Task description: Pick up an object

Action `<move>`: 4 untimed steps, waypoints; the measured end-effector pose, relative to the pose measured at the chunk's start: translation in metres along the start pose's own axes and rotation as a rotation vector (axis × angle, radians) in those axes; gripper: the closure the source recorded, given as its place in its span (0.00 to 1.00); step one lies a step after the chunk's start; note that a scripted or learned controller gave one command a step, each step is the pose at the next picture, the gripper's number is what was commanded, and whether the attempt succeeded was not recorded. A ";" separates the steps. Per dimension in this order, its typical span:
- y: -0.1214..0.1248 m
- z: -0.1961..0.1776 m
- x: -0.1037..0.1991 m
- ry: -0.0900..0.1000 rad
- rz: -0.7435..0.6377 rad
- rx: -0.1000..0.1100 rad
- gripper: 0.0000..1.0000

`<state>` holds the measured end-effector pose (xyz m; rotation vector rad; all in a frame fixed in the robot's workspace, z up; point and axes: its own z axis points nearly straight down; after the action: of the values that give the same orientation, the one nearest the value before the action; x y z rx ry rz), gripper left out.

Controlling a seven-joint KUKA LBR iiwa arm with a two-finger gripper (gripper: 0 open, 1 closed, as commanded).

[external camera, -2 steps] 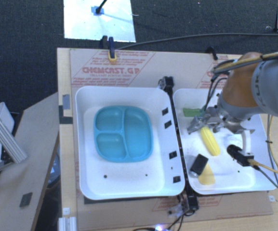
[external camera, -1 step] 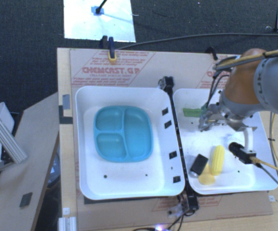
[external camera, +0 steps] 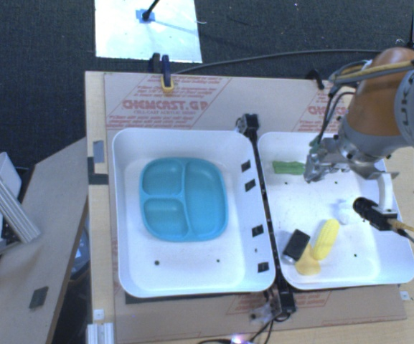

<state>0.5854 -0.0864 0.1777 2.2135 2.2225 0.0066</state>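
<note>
Pincer (external camera: 316, 172) hangs low over right bin (external camera: 397, 264); cannot tell its state. Green piece (external camera: 288, 167) just left of pincer, maybe touching. Yellow toy (external camera: 321, 244) and black block (external camera: 295, 244) below pincer, apart. Blue divided plate (external camera: 184, 198) far left, in left bin (external camera: 131, 264).

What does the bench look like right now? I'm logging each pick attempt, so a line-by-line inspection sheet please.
Surface: two white bins side by side on a board.
Job's things: green piece, yellow toy, black block, small white piece in right bin.
Clutter: blue divided plate in left bin.
Grippers: gripper low beside the green piece; grasp unclear.
Cables: cable across the board's top.
Surroundings: dark carpet, clamp on the board's edge.
</note>
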 end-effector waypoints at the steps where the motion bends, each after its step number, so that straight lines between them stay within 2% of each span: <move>1: 0.011 -0.055 -0.004 -0.001 0.000 -0.001 1.00; 2: 0.013 -0.086 -0.004 0.000 0.000 0.001 1.00; 3: 0.016 -0.070 0.043 0.001 -0.004 0.005 1.00; 4: 0.012 -0.072 0.103 0.002 -0.006 0.005 1.00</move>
<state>0.5967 0.0164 0.2497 2.2102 2.2326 0.0037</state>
